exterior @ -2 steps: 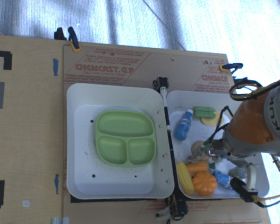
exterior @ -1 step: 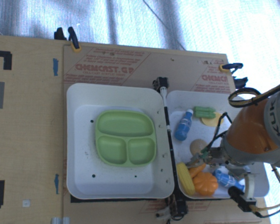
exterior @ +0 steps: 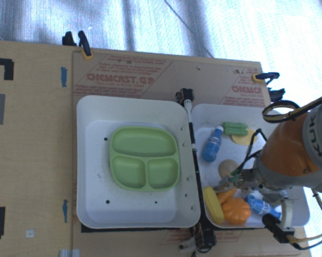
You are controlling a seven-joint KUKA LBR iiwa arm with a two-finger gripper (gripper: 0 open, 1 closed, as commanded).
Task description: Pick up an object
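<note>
Left bin (exterior: 89, 148): wide white margin open all round a green three-compartment plate (exterior: 144, 157) lying flat at centre. Right bin (exterior: 202, 114), rims touching along the divide, crowded. A blue bottle (exterior: 212, 144) tilted near the divider, a green piece (exterior: 235, 127) and yellow slice (exterior: 241, 138) toward the far wall, corn (exterior: 213, 204) and an orange pumpkin (exterior: 236, 209) touching at the near wall. Gripper (exterior: 235, 182) low just above the pumpkin; finger spread and any hold impossible to tell.
</note>
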